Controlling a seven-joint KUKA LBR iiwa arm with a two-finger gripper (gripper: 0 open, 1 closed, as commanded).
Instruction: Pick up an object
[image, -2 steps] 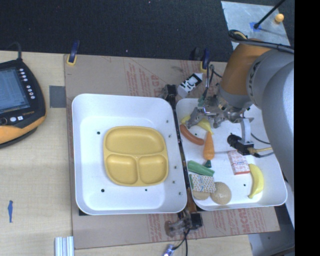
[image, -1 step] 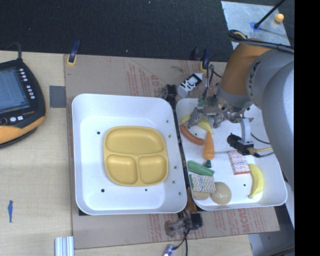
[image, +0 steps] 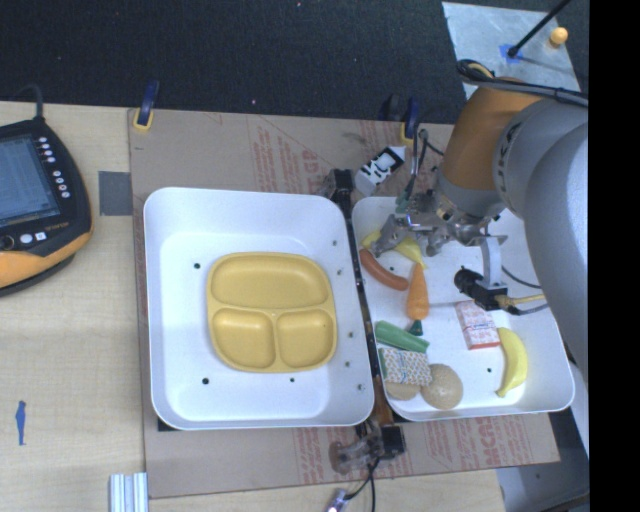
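At nine o'clock a teach pendant (image: 38, 205) lies on the pale wooden bench (image: 70, 340), its dark screen rimmed in black and orange, cut off by the frame edge. A brown cardboard sheet (image: 250, 150) with faint red print, too faded to read, underlies both bins. The left bin (image: 180, 390), smooth glossy white plastic with rounded corners, holds a matte yellow divided plate (image: 272, 310) of three compartments at its centre.

In the right bin (image: 545, 395), the items cluster from eleven to six o'clock: an orange-brown sausage shape (image: 383, 271), an orange carrot (image: 417, 293), a green piece (image: 401, 337), a speckled square like a cracker (image: 405, 367) and a round tan potato-like lump (image: 441, 387). Further right lie a small white and red packet (image: 477, 325), its print illegible, and a curved yellow banana (image: 513, 362) at four o'clock.

The gripper (image: 425, 232) hangs at the bin's twelve o'clock, over a yellow item (image: 398, 243) partly hidden by the metal; whether it clasps anything, I cannot tell. The grey arm (image: 550, 190) with its orange band (image: 478, 135) covers the bin's far right corner.
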